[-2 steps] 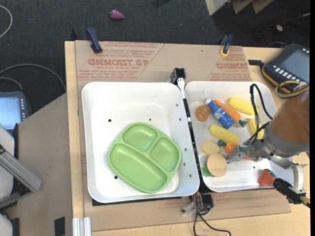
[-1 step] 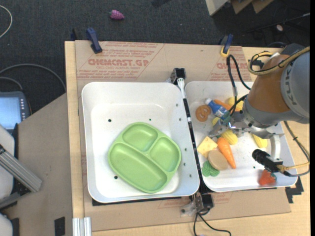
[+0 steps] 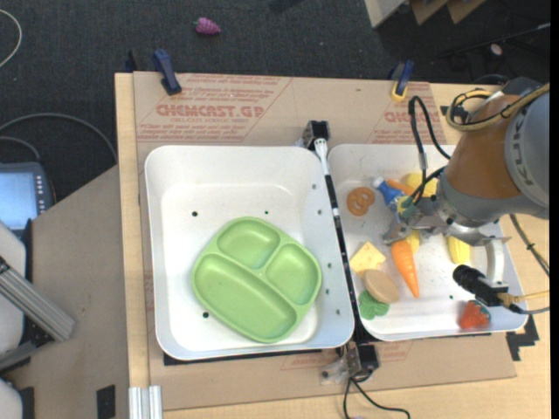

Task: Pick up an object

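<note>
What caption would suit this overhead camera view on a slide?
Robot arm reaching over right bin of toy food, near a carrot; green divided plate lies in left bin.

Dark grey carpet (image 3: 79,33) fills the upper frame around the brown bench (image 3: 262,103). A small purple scrap (image 3: 207,26) lies upper left.

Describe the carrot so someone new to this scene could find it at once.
Look in the right bin, the one crowded with toy food. Near its middle, just below the gripper, lies the carrot, pointing toward the front wall. It is the only long orange cone there: the cheese wedge to its left is yellow, and the cookie further back is round.
</note>
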Robot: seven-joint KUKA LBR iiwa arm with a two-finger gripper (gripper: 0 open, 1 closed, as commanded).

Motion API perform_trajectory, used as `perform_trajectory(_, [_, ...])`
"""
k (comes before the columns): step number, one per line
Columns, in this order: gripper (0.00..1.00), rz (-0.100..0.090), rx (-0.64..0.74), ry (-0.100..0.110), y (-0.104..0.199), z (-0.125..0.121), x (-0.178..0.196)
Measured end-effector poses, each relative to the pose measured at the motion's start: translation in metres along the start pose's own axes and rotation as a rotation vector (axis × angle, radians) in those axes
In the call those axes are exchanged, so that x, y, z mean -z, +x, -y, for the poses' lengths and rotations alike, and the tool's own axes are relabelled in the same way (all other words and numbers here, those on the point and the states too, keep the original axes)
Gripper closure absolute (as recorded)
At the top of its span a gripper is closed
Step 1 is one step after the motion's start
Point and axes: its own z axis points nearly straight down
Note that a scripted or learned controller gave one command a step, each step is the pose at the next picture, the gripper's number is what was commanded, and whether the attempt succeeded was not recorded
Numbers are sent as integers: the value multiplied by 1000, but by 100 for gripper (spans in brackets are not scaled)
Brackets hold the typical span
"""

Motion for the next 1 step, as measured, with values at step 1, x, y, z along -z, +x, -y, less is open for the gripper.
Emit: perform_trajectory(1, [100, -3, 8, -5, 66, 15, 96])
